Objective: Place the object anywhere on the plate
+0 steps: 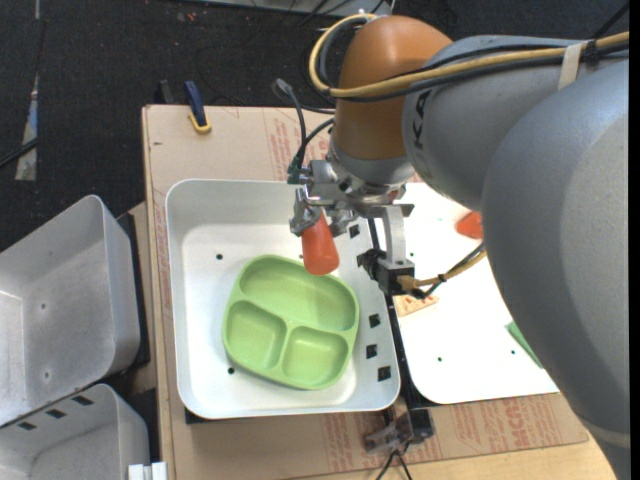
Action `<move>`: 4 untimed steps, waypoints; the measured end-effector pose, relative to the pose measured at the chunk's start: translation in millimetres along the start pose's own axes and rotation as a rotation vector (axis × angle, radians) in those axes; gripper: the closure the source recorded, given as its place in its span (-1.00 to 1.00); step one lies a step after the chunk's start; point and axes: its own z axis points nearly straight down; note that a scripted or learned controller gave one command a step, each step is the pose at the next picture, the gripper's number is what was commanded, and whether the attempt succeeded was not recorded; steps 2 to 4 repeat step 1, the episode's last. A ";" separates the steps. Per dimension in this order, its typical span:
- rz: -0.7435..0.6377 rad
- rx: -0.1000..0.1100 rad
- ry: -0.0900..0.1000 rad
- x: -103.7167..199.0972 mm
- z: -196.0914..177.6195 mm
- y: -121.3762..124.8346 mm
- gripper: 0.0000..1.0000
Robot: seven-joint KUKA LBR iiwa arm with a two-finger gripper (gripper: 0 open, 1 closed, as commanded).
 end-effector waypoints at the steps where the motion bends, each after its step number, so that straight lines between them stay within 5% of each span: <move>1: 0.004 0.001 -0.001 -2.6 -0.3 0.1 -1.00; 4: 0.004 0.001 -0.001 -2.6 -0.3 0.1 -1.00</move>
